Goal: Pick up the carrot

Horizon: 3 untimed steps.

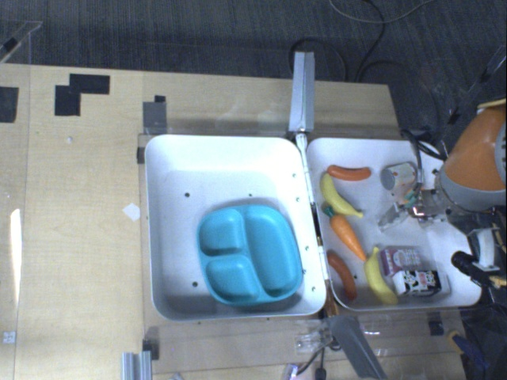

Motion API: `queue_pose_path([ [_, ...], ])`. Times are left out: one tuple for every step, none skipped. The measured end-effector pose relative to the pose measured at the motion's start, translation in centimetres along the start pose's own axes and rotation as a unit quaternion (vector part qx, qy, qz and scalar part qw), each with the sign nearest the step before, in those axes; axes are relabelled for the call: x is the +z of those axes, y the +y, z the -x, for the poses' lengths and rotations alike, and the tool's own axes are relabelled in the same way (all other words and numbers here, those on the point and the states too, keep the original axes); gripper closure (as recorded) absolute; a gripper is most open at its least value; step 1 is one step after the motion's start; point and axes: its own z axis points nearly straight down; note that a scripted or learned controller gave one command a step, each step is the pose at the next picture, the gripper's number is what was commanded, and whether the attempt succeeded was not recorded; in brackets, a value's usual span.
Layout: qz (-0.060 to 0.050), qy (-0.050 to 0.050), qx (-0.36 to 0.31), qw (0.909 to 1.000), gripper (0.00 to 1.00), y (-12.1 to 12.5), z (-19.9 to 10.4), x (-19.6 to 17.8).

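Our claw (pixel 402 199) hangs over the right bin (pixel 372 150) toward its three o'clock side, and we cannot tell how its grip stands because the metal parts blur together. At about nine o'clock from it we see the carrot (pixel 348 237) lying apart on the bin floor, with a yellow banana (pixel 338 197) just at its twelve o'clock and a brown sausage (pixel 342 273) at its six. We also note a blue divided tray (pixel 248 253) in the left bin (pixel 170 212).

Robotics lab, wooden bench (pixel 71 236), two white bins (pixel 166 236), floor cables (pixel 372 10)
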Motion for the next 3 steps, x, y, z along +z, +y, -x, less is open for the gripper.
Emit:
queue_pose_path([
  [0.0,0.002,-0.008,1.0,0.0,5.5,1.6,0.2],
  [0.001,0.002,-0.011,0.9999,1.0,5.8,1.5,-0.8],
  [-0.003,0.002,-0.062,0.998,1.0,10.6,2.1,-7.2],
])
